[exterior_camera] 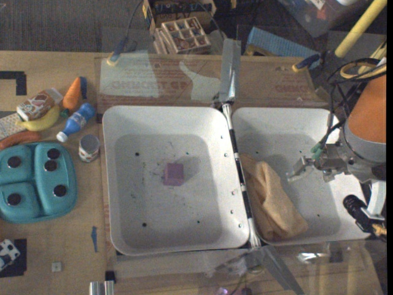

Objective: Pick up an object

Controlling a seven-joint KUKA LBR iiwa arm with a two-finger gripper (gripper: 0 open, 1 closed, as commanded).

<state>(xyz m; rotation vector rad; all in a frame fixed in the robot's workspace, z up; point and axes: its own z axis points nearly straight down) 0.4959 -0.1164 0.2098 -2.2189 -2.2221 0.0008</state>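
The arm (368, 118) comes in from the right and is cut off by the picture's edge, so just its orange band and grey wrist show, and the wrist hides part of the right bin's (279, 125) right side. The claw (302, 168) reaches left from the wrist over the middle of that bin; its metal fingers are small and blurred against the white floor, and I cannot tell how far apart they stand. Nothing can be made out between them, and the claw sits apart from the tan cloth (273, 200), which lies just to its left and nearer.

The tan cloth is a crumpled, elongated lump along the left wall of the right bin, running from mid-bin toward the near left corner. Its near end presses against the bin's wall, and what the folds hide cannot be seen.

In the left bin (123, 134) a small purple block (174, 174) rests flat near the middle of the floor, well apart from the claw.

On the bench to the left sit a teal tray (37, 180), a small can (89, 147), a blue bottle (77, 121) and a banana (40, 123), with an orange carrot-like shape (73, 92) farther back
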